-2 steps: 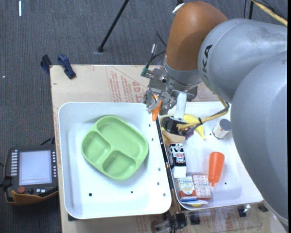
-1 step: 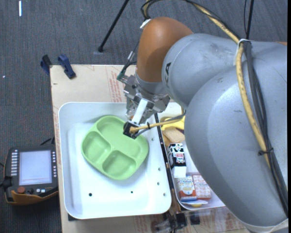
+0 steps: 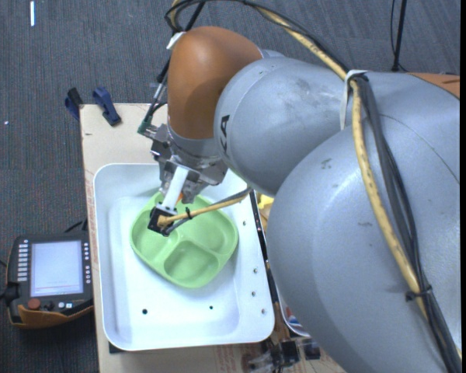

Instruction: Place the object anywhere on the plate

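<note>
Green catches us first in the overhead camera view: one pale green plate lies flat in the one white bin that we can see whole, the bin at the 9 o'clock side of the desk. We count three compartments pressed into the plate, one at its 10 o'clock side and two more toward 3 and 6 o'clock. The plate sits a little toward 12 o'clock of the bin's middle, apart from all four walls.

One grey arm reaches in from 3 o'clock and covers most of that half of the view, with one orange band above its wrist. The single gripper hangs over the plate's 10 to 11 o'clock compartment. We cannot tell whether it is released or clenched, and whether it carries anything is hidden from us.

On the bin floor, near the 6 o'clock wall, we count two small dark dots. At the desk's 11 o'clock corner two clamps lie side by side, one dark clamp and one blue clamp. One handheld controller with a pale screen rests on the dark carpet, at 8 o'clock from the bin and just beside the desk.
</note>
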Controlling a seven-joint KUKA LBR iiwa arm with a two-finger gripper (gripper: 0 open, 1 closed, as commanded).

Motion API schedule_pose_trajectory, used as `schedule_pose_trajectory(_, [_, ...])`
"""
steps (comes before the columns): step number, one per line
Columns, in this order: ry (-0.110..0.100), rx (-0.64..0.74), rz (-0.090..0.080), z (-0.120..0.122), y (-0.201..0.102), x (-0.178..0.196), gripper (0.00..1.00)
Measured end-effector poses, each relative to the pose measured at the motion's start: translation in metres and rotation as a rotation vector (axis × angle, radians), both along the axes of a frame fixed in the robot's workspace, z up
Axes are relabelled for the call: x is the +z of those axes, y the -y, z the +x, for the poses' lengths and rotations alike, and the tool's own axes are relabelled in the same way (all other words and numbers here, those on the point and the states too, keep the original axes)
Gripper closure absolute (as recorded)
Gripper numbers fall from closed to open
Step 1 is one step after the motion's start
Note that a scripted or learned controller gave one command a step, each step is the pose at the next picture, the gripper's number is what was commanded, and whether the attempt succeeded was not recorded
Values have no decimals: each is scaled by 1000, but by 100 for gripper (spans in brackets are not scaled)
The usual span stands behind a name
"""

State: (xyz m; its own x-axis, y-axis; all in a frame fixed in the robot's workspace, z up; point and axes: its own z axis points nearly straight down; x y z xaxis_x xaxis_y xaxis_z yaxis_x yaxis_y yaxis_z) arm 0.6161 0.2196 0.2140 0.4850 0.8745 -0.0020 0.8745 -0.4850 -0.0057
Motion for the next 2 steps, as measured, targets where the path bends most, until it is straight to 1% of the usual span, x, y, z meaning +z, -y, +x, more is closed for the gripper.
schedule_pose_trajectory(1, [4,213,-1,-68,32,68,100])
schedule_pose_trajectory(2, [1,213,-2,-68,32,66,0])
